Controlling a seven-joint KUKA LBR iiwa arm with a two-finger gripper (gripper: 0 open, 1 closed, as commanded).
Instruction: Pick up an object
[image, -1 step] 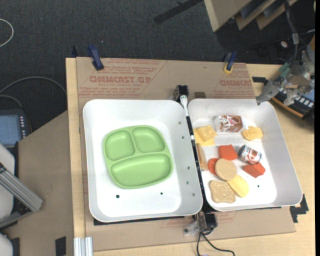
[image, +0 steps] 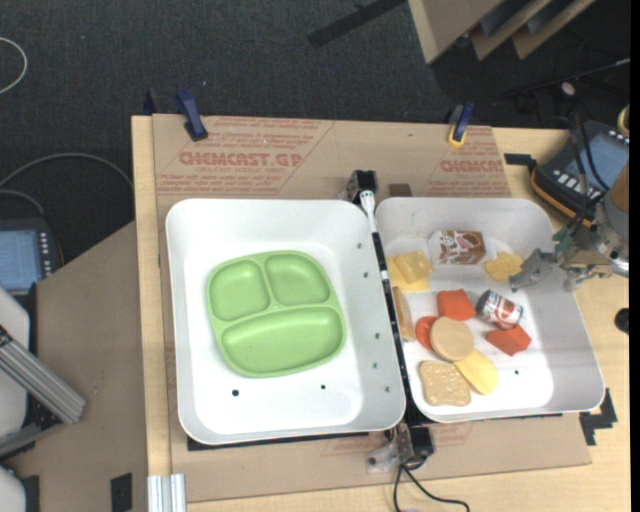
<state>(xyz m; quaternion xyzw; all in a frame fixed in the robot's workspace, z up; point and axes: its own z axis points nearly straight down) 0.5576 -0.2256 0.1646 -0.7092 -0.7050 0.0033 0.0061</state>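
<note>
Gripper (image: 548, 262), finger state indeterminate, sits at the right bin's (image: 572, 345) three o'clock rim. Risk: crowded items; descent may nudge the can (image: 498, 309) aside.

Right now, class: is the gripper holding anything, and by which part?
Nothing is held. The gripper hovers open over the right bin, beside the yellow piece.

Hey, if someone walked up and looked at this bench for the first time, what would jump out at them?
Most likely the green divided plate, lying alone in the left white bin. Next, the right bin, cluttered with small toy foods, among them a small can on its side and a round cracker. The gripper sits over that bin's upper right part, reaching in from the right.
</note>
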